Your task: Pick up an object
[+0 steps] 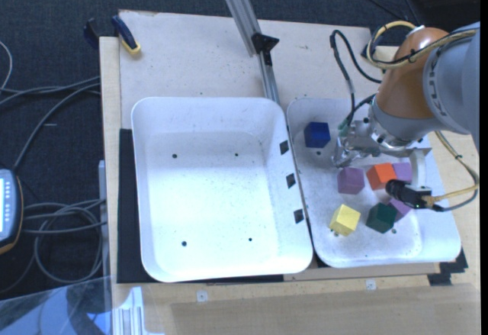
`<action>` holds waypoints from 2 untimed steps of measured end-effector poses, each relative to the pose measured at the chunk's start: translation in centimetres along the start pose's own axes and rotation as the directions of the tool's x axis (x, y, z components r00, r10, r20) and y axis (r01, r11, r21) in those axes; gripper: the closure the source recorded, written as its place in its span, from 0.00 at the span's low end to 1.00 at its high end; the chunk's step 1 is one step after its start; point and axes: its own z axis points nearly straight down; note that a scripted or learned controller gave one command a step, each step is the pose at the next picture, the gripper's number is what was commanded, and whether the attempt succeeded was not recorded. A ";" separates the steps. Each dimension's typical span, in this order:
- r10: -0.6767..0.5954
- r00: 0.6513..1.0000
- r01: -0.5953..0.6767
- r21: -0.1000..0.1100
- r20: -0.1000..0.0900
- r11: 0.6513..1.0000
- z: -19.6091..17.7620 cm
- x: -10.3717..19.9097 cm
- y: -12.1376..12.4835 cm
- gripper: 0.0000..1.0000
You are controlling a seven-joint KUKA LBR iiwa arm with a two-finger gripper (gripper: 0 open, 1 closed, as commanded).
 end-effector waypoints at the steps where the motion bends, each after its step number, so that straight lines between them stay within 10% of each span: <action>1: -0.001 1.000 0.001 -0.004 0.002 1.000 -4.7 0.4 0.8 1.00; 2: -0.001 1.000 0.001 -0.006 0.002 1.000 -10.3 0.2 2.0 1.00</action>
